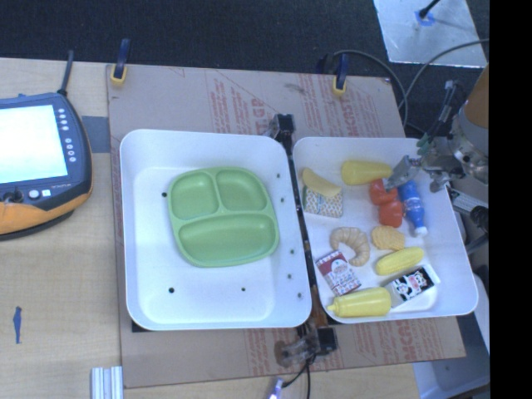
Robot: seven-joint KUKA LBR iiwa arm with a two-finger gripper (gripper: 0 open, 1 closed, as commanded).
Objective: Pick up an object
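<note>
The hand (413,166) hangs over the upper right part of the right bin (465,298), just above a blue bottle (412,206) and red pieces (386,202); whether it is apart or together I cannot tell. A croissant (352,242), yellow toys and small cartons lie near them. The left bin (150,306) holds a green divided plate (223,216)

Green divided plate (223,217); blue bottle (412,206); carton (413,284) black-and-white, perhaps cow-patterned.
</note>
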